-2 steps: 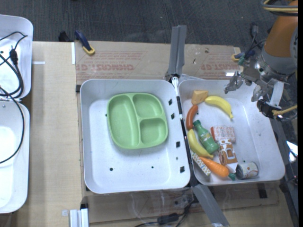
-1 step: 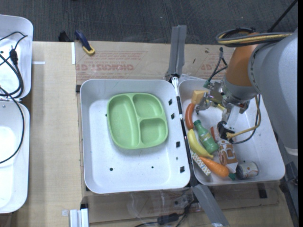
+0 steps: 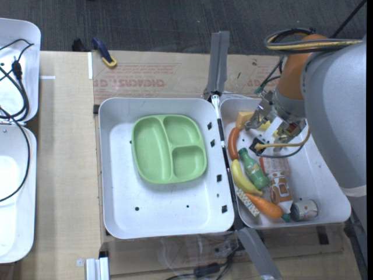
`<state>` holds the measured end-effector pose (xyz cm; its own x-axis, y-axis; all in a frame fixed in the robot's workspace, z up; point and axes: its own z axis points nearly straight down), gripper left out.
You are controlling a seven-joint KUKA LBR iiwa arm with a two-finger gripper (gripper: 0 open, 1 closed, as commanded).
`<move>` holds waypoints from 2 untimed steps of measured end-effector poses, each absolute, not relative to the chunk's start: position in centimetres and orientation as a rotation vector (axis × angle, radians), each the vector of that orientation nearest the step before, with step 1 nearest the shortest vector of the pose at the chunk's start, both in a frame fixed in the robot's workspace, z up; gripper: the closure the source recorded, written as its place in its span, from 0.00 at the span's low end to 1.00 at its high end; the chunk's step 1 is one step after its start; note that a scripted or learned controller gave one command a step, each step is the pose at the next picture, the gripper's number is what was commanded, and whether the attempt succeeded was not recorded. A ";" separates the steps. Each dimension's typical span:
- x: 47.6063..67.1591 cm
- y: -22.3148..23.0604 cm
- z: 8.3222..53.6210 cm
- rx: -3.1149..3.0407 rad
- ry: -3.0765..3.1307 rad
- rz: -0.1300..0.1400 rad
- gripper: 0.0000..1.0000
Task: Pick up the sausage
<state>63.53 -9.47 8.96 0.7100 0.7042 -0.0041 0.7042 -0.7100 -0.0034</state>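
Orange-red sausage lies curved along left wall of right bin, right of centre frame, just above banana. Gripper hangs beside it, upper right; grip state unclear. Green divided plate sits alone in left bin.

Both white bins look like smooth moulded plastic with a soft sheen, the left bin holding a matt, pale green plastic divided plate. In the right bin, the orange-red sausage at about 10 o'clock looks glossy, as does the yellow banana and the green bottle. At 5 o'clock a small can shows dull metal. The arm is smooth grey, semi-matt. The bench looks like matt pale wood.
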 end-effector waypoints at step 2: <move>65.0 -9.3 8.8 -2.921 -1.134 0.022 0.00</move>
<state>65.00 -9.29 8.80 0.7380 0.6747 -0.0103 0.6746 -0.7381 -0.0127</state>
